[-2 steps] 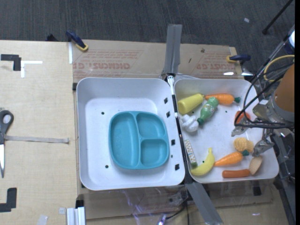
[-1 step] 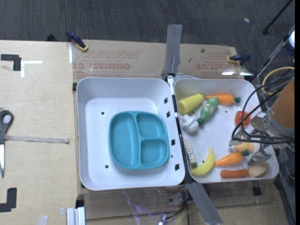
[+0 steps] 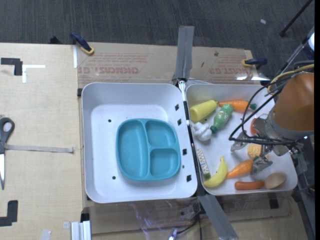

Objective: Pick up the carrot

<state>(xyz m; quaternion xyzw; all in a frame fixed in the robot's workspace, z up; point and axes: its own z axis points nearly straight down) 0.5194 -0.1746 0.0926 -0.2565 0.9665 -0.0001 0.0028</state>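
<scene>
While the gripper (image 3: 261,160) hung over the right bin (image 3: 220,136), its jaws' state could not be told.
A carrot (image 3: 240,168) lay just left of them.

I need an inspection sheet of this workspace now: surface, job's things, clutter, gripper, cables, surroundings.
Surface: two white bins; left bin holds a blue divided plate.
Job's things: two carrots in the right bin, one by the gripper, one at the far wall.
Clutter: banana, green bottle, sausage, egg, yellow piece.
Gripper: gripper low beside the near carrot; grasp unclear.
Cables: black cables hang over the right bin.
Surroundings: scissors on the bench, cardboard behind.
</scene>
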